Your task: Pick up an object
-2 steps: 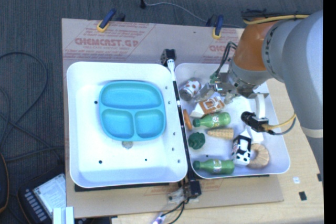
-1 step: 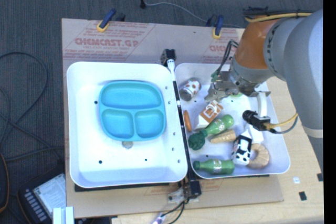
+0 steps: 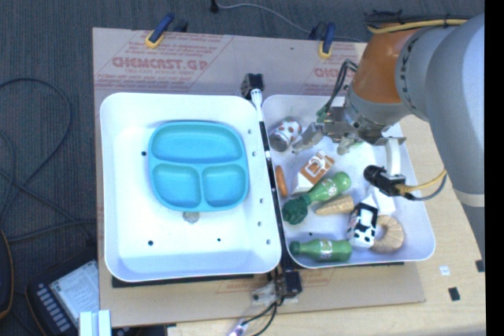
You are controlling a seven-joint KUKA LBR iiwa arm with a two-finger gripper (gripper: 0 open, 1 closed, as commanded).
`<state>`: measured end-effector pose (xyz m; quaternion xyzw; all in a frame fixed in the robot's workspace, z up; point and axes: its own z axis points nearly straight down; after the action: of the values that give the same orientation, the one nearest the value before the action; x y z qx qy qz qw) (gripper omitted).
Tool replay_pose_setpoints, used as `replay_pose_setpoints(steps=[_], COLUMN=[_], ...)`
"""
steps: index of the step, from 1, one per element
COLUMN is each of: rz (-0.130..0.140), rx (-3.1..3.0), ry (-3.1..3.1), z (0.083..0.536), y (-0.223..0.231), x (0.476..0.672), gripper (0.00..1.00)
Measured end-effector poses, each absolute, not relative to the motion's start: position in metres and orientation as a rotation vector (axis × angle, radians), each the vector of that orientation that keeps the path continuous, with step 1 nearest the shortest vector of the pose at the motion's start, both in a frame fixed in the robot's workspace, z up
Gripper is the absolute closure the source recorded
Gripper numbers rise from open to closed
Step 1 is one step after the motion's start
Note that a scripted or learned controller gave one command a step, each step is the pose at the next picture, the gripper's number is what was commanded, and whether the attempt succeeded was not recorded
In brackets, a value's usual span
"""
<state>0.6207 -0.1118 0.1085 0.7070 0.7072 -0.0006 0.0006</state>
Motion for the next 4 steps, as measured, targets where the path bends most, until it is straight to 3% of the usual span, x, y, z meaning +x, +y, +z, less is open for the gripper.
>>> replay_pose_setpoints(steps=[1,2,3,4], rz=[0.019,0.022,0.021,0.011], rx=[2.212,2.21,2.211,2.209], ry=[2.212,2.214,2.215,2.206], z=[0.092,0.102,0.102,0.09], y=[-0.133,-0.132,-0.132,-0.104], x=[0.561,0.562,0.562,0.508], gripper=[0.0,1.0,0.0,0.0])
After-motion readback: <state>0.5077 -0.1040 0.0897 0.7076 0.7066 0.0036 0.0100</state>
